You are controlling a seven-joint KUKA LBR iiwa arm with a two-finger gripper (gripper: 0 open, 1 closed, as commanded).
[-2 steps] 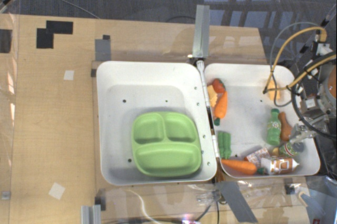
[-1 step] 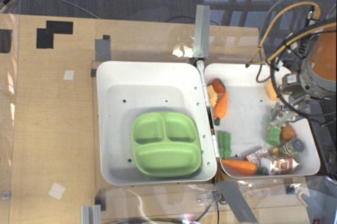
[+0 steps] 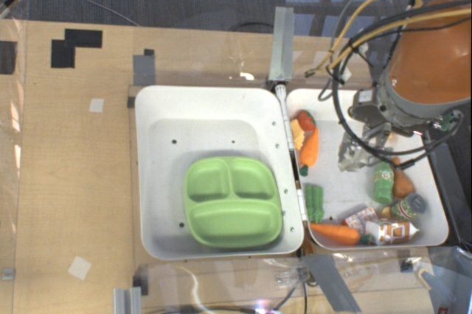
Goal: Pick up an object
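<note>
The right bin [image 3: 335, 187] holds several toy foods. An orange carrot [image 3: 310, 147] lies by the bin's left wall, with a yellow piece [image 3: 297, 133] and a red piece [image 3: 304, 118] just above it. Another carrot [image 3: 335, 234] rests along the front wall. A green vegetable [image 3: 315, 202] sits left of centre. At the right are a green item [image 3: 383, 184], a small can [image 3: 410, 206] and a white packet [image 3: 389, 231]. My gripper [image 3: 356, 156] hangs over the bin's middle, left of the green item, below the orange band of the arm [image 3: 431, 54].
The left bin [image 3: 158, 113] holds a green divided plate [image 3: 233, 200] toward its front. A metal divider [image 3: 290, 150] separates the two bins. Yellow and black cables [image 3: 354, 32] loop above the right bin. Wooden bench [image 3: 66, 172] extends to the left.
</note>
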